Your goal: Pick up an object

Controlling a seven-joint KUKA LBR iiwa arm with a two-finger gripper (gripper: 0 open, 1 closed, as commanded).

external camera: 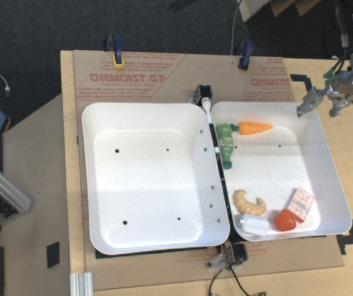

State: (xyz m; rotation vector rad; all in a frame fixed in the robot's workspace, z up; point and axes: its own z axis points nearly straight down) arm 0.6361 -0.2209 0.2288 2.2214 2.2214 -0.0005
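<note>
The right bin (324, 159) holds several objects. An orange carrot (254, 127) lies at its back, beside a green bottle (226, 144) along the left wall. Near the front lie a tan croissant-like piece (250, 203), a white packet (254, 224), a red tomato (285, 221) and a small red-and-white carton (302, 203). My gripper (320, 104) hangs above the bin's back right corner, open, with nothing between its fingers. It is well apart from every object.
The left bin (102, 165) stands beside the right one on a brown board (164, 73). Two clamps (117, 49) hold the board's far edge. A black bracket (202, 94) sits between the bins at the back.
</note>
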